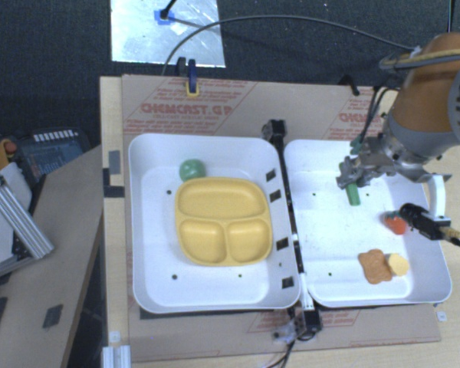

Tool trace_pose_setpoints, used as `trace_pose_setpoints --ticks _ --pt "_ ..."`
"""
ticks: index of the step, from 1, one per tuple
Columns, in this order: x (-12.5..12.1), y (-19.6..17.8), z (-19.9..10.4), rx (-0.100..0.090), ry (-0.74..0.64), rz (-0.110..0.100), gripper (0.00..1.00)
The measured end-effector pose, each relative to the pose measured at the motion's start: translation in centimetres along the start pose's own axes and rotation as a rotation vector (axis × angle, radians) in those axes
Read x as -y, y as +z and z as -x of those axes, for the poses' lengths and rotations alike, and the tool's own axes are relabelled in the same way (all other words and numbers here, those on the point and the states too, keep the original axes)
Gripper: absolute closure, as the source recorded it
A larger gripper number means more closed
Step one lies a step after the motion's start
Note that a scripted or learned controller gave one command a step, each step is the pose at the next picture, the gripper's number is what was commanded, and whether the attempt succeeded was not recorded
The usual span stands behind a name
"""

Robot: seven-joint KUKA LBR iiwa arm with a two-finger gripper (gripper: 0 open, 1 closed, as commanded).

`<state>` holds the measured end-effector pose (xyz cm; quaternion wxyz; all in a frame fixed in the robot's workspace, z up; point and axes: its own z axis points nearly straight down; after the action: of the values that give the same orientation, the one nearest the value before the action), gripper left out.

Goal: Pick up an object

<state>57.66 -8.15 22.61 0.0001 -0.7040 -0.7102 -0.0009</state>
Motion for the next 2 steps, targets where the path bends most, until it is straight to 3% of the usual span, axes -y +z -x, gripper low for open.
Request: trace_pose_setpoints --ticks 2 --pt "3.0 -1.4 -9.4 0.0 0.001 0.0 1.0"
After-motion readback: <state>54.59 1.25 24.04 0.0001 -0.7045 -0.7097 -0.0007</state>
